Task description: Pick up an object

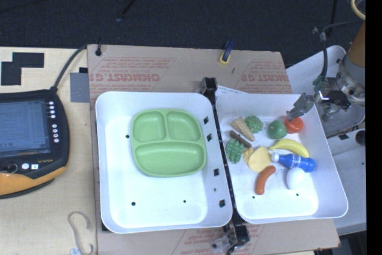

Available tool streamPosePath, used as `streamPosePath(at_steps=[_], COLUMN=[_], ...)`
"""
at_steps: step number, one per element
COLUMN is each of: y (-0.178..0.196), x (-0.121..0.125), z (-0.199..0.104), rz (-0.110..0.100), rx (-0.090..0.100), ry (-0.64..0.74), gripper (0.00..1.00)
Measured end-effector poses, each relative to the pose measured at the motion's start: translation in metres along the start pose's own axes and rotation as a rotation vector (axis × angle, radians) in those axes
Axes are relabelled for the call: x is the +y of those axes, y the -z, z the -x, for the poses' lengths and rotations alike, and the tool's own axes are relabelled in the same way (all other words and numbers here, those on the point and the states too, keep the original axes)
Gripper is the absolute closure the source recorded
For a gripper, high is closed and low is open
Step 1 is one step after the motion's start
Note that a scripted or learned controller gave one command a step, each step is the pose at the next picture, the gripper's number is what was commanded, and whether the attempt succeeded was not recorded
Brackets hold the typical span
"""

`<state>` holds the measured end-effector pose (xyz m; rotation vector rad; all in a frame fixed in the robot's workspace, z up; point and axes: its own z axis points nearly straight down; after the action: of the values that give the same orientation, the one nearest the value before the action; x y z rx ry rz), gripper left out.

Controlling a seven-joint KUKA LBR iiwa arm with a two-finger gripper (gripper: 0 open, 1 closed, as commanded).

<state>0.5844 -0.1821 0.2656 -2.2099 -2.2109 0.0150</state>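
Control pendant with a lit screen lies at the far left of the table, its orange underside showing at the bottom edge. Next comes the left bin, which carries a green divided plate with three compartments, set toward the upper middle of the bin. A black clamp strip runs along the seam where the two bins meet. The right bin holds a cluster of toy foods in its upper half: a corn cob beside a green broccoli-like piece, a dark green ridged piece, a yellow piece, a sausage lying apart below them, a green round fruit, a red tomato, a banana, a blue bottle and a white egg-like piece. The end effector hangs over the bin's upper right corner, just above the tomato and near the green fruit; nothing is seen between its fingers, and how far they are spread cannot be told. The arm enters from the right.
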Motion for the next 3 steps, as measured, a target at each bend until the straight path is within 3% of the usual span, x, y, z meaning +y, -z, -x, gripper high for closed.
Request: streamPosePath(at_steps=[1, 3], y=[0.006, -0.113], x=[0.001, -0.003], z=[0.000, -0.002], rz=[0.010, 0.004], rx=[-0.002, 0.000], ry=[0.002, 0.002], gripper=[0.00, 0.00])
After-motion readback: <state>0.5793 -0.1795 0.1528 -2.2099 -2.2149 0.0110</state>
